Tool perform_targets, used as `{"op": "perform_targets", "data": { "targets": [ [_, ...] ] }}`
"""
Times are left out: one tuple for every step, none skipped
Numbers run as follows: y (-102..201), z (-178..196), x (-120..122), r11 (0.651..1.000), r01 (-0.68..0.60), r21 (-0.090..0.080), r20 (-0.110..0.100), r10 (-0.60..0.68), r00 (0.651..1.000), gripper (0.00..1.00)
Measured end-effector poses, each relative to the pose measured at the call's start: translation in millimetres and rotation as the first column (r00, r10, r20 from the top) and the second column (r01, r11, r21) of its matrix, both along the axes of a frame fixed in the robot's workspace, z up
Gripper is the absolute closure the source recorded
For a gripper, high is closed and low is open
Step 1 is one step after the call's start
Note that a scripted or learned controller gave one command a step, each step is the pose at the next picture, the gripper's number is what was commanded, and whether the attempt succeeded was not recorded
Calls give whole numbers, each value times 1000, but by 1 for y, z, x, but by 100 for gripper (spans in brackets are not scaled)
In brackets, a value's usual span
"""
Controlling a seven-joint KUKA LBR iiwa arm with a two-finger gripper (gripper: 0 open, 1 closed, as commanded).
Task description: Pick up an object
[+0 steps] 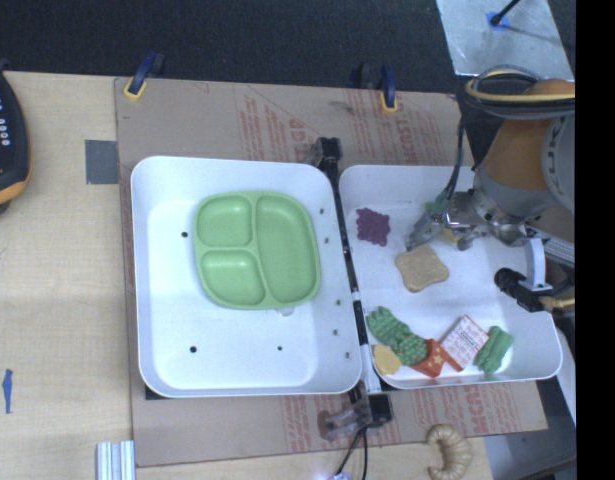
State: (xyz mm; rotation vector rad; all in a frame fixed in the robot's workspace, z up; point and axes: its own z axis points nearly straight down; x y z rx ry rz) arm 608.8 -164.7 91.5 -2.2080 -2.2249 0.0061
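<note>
Hovering low, my gripper (432,226) sits just up-right of the toast slice (421,268); can't tell finger state. Toast lies mid right bin (387,180), purple piece (372,225) to its upper left. Should centre over toast, then descend straight.

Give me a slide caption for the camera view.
Gripper hovers over the right bin near the toast slice; green plate lies left.

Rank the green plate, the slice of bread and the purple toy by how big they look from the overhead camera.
1. Green plate, by far the largest.
2. Slice of bread.
3. Purple toy, a little smaller than the bread.
</note>
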Motion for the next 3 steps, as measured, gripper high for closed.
{"op": "perform_targets", "data": {
  "targets": [
    [-27,1,45,1000,1,-4,9,-1,1000,0],
    [-27,12,43,1000,-2,-2,1,2,1000,100],
    [52,8,48,1000,-3,0,3,3,1000,100]
  ]
}}
